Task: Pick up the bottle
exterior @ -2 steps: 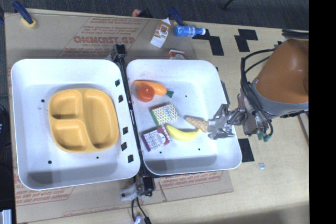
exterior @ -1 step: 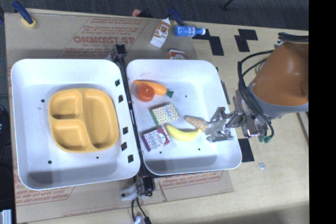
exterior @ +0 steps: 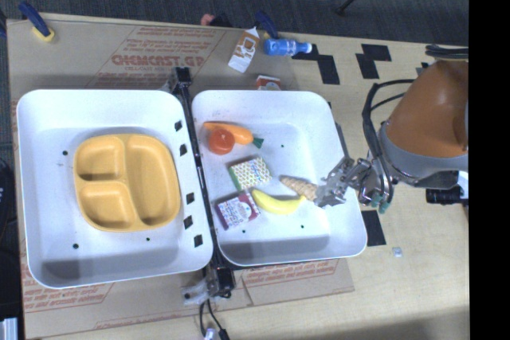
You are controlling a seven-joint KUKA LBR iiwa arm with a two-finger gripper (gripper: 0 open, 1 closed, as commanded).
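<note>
Bench (exterior: 414, 283) is tan cardboard w/ red print, carrying 2 shallow white bins side by side. Left bin (exterior: 40, 171) holds a yellow 3-compartment tray (exterior: 126, 181), sitting roughly mid-bin. Right bin (exterior: 319, 111) holds several small items.

The arm (exterior: 426, 131), grey w/ orange band, reaches in from the right and sits over the bench just beside the right bin's right wall. The gripper (exterior: 331, 191) hangs over the right side of the right bin, low, next to a waffle cone (exterior: 299, 185); cannot tell how far apart its fingers are, and nothing is visibly between them.

Bottle (exterior: 285, 48) is small, blue w/ a pale cap end, lying on its side on the bench outside both bins, just past the right bin's far rim. It is well apart from the gripper, toward the view's top and a bit left of it.

In the right bin, approx by size: banana (exterior: 276, 203) next to the cone, carrot (exterior: 231, 131) near the far-left corner, green patterned box (exterior: 249, 172) mid-bin, red-and-white packet (exterior: 236, 210) near the left wall, tomato (exterior: 221, 141) touching the carrot.

A small carton (exterior: 244, 50) lies on the bench left of the bottle.
</note>
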